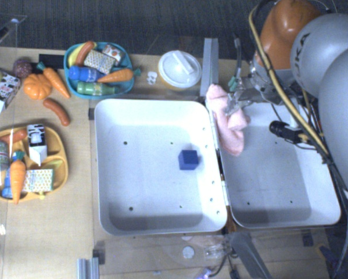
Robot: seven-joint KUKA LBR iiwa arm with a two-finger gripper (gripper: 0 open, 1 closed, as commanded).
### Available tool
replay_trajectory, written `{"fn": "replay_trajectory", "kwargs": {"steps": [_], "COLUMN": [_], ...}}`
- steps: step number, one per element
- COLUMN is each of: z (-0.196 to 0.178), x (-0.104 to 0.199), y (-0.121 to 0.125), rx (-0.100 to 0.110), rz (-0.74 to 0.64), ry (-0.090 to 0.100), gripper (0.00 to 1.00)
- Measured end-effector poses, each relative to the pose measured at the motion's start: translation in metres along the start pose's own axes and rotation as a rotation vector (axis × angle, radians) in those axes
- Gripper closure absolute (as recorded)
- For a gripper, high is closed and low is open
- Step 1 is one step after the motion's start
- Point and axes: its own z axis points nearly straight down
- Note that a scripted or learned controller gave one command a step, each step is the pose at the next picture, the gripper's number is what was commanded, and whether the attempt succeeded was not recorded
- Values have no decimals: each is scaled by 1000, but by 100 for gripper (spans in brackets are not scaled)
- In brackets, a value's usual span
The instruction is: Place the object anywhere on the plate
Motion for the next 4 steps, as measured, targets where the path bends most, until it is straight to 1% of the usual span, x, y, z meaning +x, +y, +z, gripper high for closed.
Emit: {"fn": "replay_trajectory", "kwargs": {"steps": [1,2,3,4], "z": [-41,-36,-48,-36], "x": [1,58,109,158], "y": [1,-7,-18,-35], "rx": [-4,-4,-6,-6], "rz": [-9,-412,-816,-1216], "ry": [1,2,1,1], "gripper": [100,100,100,100]}}
